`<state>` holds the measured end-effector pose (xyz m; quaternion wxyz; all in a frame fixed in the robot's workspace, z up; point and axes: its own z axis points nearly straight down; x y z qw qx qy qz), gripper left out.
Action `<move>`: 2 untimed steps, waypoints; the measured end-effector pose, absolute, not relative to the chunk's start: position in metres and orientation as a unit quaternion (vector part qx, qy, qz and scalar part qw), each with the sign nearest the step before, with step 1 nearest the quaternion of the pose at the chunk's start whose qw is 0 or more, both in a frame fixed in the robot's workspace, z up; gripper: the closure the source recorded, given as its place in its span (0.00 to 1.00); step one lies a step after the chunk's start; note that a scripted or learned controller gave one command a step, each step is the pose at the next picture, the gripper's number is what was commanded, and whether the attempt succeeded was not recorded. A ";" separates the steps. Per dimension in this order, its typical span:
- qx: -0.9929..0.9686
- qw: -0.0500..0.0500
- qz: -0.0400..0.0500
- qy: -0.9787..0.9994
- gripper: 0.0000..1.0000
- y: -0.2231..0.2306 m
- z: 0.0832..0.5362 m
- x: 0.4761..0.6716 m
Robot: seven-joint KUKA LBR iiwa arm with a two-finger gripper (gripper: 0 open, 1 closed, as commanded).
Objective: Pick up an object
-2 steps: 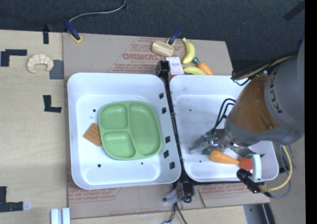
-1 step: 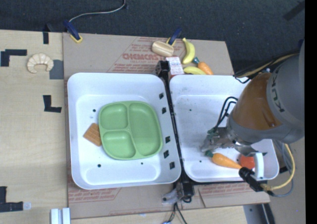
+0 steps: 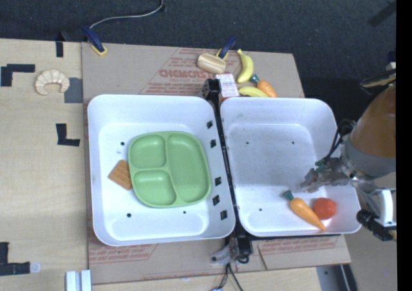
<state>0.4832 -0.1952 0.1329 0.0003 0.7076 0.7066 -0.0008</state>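
A toy carrot (image 3: pixel 304 211) lies in the right bin (image 3: pixel 270 125), near its front right corner, with a red tomato (image 3: pixel 325 207) touching its right side. My gripper (image 3: pixel 318 177) hangs just above and behind these two, close to the bin's right wall. Its fingers are small and blurred, and nothing shows between them. In the left bin (image 3: pixel 109 116) a green divided plate (image 3: pixel 170 168) lies flat, with an orange-brown cracker-like piece (image 3: pixel 120 174) tucked under its left edge.
Behind the bins on the cardboard lie a bread roll (image 3: pixel 210 62), two bananas (image 3: pixel 244 67), another carrot (image 3: pixel 264 87) and a small carton (image 3: pixel 226 84). A croissant (image 3: pixel 52 81) sits far left on the bench. Black clips join the bins at the centre.
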 end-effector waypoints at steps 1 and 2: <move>0.707 0.000 -0.001 0.707 0.00 -0.195 0.133 0.483; 0.707 0.000 0.001 0.707 0.00 -0.111 0.086 0.485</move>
